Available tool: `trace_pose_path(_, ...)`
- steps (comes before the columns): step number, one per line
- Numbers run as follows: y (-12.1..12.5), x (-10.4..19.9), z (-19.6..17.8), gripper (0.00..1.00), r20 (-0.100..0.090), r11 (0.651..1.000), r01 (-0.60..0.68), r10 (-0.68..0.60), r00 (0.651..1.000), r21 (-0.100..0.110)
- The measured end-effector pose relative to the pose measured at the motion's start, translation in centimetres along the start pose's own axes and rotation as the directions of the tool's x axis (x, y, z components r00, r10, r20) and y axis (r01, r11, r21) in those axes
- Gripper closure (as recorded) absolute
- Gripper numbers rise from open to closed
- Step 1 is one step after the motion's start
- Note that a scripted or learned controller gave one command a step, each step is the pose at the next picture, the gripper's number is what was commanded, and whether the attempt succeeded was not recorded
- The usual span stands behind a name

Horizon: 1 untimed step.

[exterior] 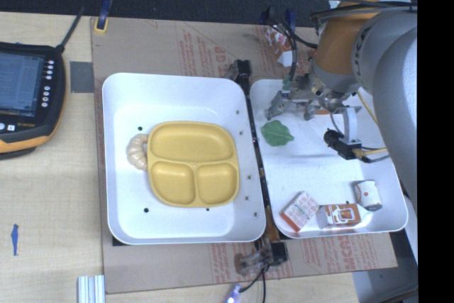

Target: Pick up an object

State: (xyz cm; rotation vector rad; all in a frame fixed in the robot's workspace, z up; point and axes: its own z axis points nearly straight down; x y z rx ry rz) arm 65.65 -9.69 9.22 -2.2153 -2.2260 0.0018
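Hand (278, 108) lowered into right bin (383, 223), just above green object (277, 133); finger state cannot be told. Yellow tray (193, 162) seen in left bin (120, 152).

Robotics lab, bench with white bins (113, 152), teach pendant (28, 96)

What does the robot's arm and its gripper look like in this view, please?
The arm is bulky, rounded and light grey, with an orange band above the wrist. Below that sits a grey-metal gripper with thin dark fingers. Black cables loop around the wrist, and a black connector on a cable hangs beside it over the right bin.
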Motion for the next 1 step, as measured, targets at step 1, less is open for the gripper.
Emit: trace_pose_path(1,-4.73,0.46,0.08,0.0,0.001,1.0,-0.001,0.001,1.0,0.003)
